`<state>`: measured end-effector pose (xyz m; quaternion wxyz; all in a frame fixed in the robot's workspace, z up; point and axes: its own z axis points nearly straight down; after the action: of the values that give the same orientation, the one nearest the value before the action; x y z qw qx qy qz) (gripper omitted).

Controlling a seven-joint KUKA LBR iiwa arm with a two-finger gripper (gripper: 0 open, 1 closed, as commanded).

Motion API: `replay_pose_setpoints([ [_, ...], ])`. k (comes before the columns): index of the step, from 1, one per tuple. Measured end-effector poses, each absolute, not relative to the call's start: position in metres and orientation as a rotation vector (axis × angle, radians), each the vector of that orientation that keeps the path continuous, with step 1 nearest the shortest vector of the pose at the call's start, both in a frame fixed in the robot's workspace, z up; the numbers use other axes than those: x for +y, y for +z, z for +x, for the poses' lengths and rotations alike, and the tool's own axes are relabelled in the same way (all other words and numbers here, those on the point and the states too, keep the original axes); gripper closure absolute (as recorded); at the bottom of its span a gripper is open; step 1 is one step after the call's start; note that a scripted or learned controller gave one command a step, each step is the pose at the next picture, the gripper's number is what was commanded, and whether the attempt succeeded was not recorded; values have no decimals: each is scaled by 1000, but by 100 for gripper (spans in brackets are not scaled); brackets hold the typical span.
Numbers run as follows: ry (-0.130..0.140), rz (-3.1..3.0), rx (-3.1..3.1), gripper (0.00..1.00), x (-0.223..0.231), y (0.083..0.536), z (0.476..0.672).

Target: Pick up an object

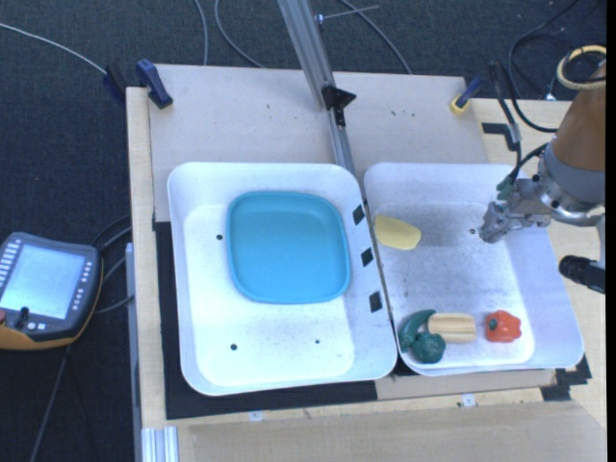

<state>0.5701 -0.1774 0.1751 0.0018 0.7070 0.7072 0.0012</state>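
Hovering over the right bin (539,258), the pincer (493,227) is carrying nothing; finger state cannot be told. Yellow object (397,232) is lying left of it.

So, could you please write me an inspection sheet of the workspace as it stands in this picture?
Surface: bench bears two shallow white bins, left bin and right bin, side by side.
Job's things: right bin holds a yellow piece near its upper left, and a green item, a tan block and a red item along its lower edge.
Clutter: blue plate in the left bin.
Grippers: gripper over the right bin's upper right, holding nothing visible.
Cables: black cables on the floor.
Surroundings: handheld control pendant at left; dark carpet.
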Motion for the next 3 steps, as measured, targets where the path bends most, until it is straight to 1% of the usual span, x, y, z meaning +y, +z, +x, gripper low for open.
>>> replay_pose_setpoints([
  [1, 6, 2217, 2219, 100, -173, 237, 568],
  [2, 3, 2219, 2220, 100, -173, 267, 568],
  [3, 1, 2217, 2227, 100, -120, 251, 564],
])
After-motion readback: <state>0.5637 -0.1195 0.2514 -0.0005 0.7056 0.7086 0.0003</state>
